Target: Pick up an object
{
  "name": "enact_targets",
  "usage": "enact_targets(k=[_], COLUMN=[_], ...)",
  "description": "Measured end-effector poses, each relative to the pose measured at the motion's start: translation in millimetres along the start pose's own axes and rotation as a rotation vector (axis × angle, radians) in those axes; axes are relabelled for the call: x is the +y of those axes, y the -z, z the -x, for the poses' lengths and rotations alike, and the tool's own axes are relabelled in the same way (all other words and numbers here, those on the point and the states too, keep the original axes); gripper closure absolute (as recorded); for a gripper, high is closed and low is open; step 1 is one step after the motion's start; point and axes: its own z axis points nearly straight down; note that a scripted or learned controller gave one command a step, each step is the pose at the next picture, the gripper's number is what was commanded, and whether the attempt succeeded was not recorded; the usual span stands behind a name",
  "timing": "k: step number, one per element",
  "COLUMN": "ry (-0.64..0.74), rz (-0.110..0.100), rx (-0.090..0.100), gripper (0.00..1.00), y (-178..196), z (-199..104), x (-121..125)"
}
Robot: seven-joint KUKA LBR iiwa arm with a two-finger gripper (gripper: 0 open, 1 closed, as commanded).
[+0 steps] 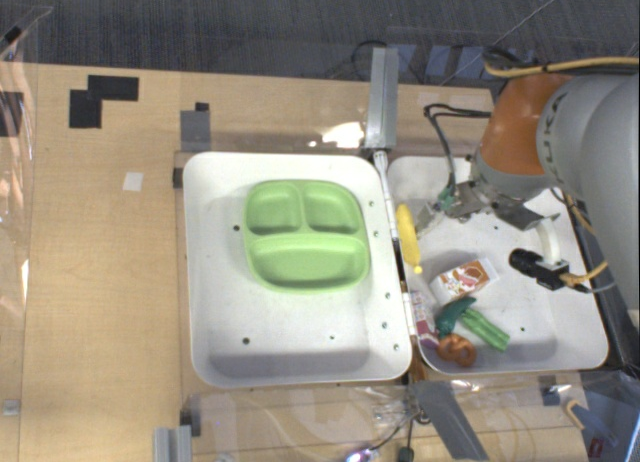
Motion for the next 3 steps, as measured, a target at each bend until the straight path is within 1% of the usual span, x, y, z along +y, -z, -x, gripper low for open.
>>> enact_targets(k=[1,2,3], ry=[-0.108,0.052,-0.147], rz=[-0.006,-0.001,-0.010], rx=[0.005,0.006,0.007], gripper=[0.00,0.00,0.00], y=[-3,0,52], z=[33,3,-4], x=[35,-23,-52])
